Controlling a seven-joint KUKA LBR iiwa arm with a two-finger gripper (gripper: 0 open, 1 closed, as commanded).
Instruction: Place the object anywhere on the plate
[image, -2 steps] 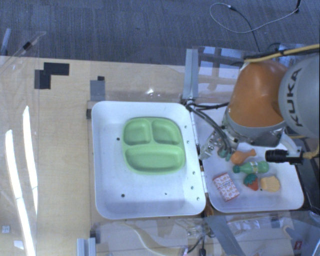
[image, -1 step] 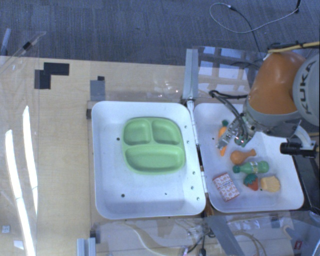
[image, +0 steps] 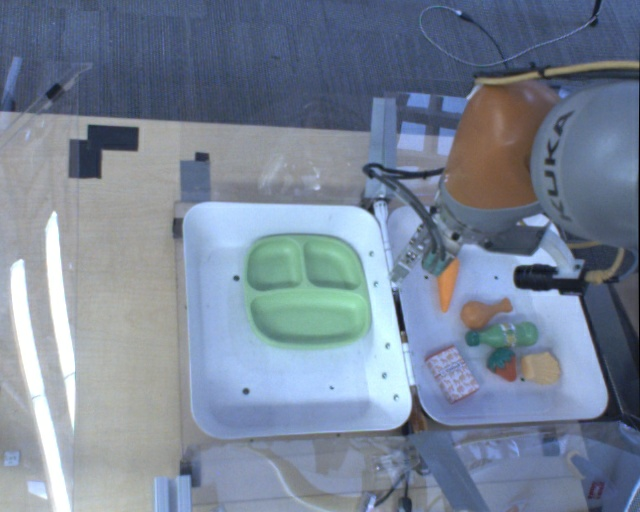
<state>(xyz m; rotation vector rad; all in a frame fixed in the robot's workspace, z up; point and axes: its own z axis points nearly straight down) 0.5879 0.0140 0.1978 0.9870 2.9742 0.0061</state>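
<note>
1. Reaching into the right bin (image: 590, 395), the grey arm with its orange band hangs low over that bin's far left corner; the gripper (image: 432, 255) sits just above the top of the carrot (image: 447, 285), seemingly touching it.
2. The state of the fingers cannot be told: cabling and the wrist body hide their tips, and nothing is seen pinched between them.
3. Task objects, taking the carrot as landmark: the green plate (image: 305, 290) lies well to its left in the left bin (image: 215, 400), its three compartments bare. Nearer the viewer than the carrot lie a tan drumstick (image: 484, 313), a green bottle-like toy (image: 505, 335), a yellow wedge (image: 541, 368), a small red piece (image: 504, 369) and a patterned box (image: 452, 374).
4. Step in hand, by judgement: the pick phase, with the carrot the likely target; nothing has reached the plate yet.
5. The next move calls for a firm close on the carrot, a lift clear of the wall between the bins, and travel leftward to the plate.
6. Materials: the plate is smooth moulded plastic, rounded and shallow; the carrot is tapered and slick-looking, so may slip; both bins are matt white.
</note>
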